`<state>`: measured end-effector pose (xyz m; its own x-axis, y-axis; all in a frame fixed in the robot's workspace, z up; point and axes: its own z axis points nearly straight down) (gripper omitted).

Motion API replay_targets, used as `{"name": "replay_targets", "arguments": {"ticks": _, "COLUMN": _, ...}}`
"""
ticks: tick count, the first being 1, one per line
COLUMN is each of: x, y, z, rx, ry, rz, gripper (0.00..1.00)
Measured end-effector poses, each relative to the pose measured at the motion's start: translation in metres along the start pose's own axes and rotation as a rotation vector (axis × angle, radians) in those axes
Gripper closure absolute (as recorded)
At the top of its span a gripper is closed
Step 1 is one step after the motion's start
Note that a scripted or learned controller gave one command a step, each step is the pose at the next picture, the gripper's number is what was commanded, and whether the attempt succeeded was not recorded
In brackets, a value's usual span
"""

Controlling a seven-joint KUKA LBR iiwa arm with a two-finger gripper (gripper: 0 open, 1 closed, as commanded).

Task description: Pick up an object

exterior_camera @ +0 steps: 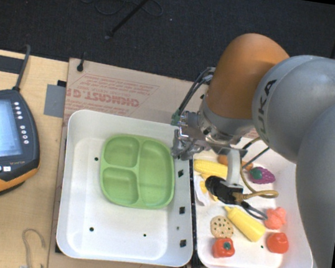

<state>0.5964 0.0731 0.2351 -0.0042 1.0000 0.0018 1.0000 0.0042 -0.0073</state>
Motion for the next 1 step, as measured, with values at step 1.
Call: {"name": "replay_targets", "arguments": {"ticks": 1, "x": 0.0220, "y": 0.0005, "z": 0.0012, "rx": -0.001, "ry": -0.002, "rz": 0.003, "gripper": 1.00}}
